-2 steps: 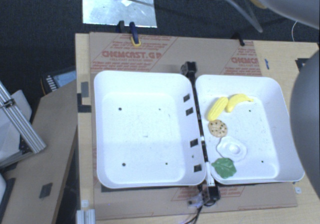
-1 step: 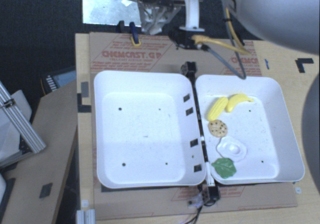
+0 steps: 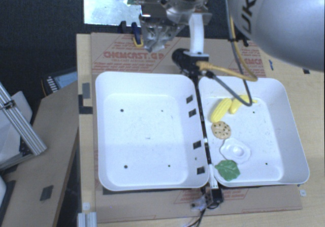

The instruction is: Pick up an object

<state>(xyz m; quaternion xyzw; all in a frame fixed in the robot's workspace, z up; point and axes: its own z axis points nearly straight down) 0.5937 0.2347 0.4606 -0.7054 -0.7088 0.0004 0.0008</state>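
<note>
Tabletop (image 3: 61,119): carrying two white bins on a cardboard sheet (image 3: 127,53); dark floor showing behind.
Left bin (image 3: 104,119): sitting beside the right one, rims touching.
Right bin (image 3: 289,134): holding all candidates: toy corn cob (image 3: 220,109), cookie (image 3: 221,130), fried egg (image 3: 235,150), green leaf (image 3: 228,170), all lying near the inner wall.
Jaws (image 3: 155,38): hanging high above the far edge of the left bin, well apart from every object; carrying nothing; open or closed, cannot tell, since the tips are blurring together.
Step in hand: judging it as the approach, with no grasp yet.
Doing it well: aiming across the corn's narrow width looks easiest; egg, cookie and leaf are lying flat and likely slipping; keeping clear of the divider wall.
Writing: arm reading "UKA"; cardboard reading roughly "CHEMCAST", blurred.
</note>
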